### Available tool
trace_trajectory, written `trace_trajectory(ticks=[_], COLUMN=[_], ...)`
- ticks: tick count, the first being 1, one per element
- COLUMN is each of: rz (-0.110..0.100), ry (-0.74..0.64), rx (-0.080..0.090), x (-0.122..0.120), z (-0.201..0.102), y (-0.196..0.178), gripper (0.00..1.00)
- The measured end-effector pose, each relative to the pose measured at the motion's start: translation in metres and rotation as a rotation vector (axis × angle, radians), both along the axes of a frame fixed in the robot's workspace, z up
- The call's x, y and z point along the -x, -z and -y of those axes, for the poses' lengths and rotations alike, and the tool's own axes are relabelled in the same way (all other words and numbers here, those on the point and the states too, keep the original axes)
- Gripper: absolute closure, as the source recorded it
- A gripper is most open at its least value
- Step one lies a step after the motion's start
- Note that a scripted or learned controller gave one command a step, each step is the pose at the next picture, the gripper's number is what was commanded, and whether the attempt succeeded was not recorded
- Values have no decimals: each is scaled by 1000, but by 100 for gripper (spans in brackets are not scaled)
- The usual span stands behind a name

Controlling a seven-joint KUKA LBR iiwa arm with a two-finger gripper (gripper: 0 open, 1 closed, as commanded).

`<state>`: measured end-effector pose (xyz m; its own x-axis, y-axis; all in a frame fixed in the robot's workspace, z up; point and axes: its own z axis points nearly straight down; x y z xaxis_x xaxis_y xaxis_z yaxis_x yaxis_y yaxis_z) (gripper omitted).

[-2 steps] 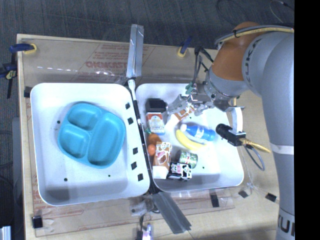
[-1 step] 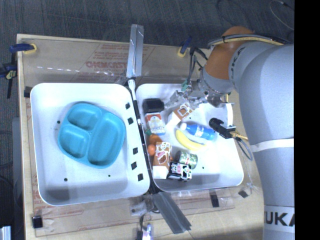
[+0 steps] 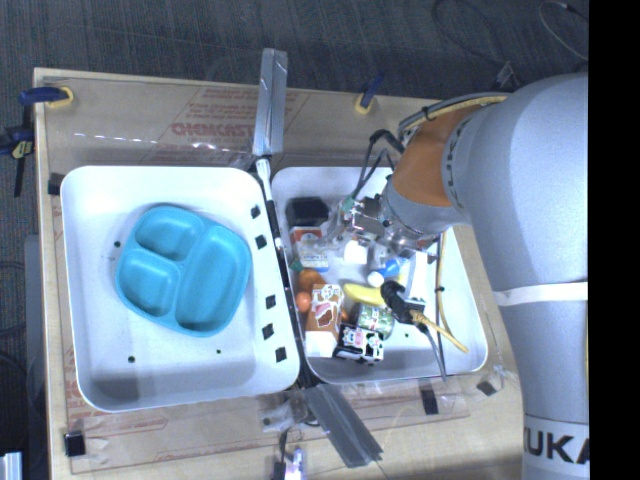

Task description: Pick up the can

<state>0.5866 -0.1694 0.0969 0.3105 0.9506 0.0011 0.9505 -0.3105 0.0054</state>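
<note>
In the right bin (image 3: 470,353), among the clutter, I see the can (image 3: 374,320) apparently lying tilted, its long axis unclear, just below the gripper (image 3: 372,230), whose grip state I cannot tell.

The gripper (image 3: 372,230) is largely hidden beneath the wrist over the right bin (image 3: 470,353); the small objects crowded there cannot be told apart.
</note>
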Motion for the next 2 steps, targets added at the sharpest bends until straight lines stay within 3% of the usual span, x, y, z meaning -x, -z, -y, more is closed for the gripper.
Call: trace_trajectory(ticks=[1,2], rz=[-2,-2], ry=[14,8], rx=[-1,-4], x=[-17,-18], z=[4,3], y=[1,-10], gripper=[0,100])
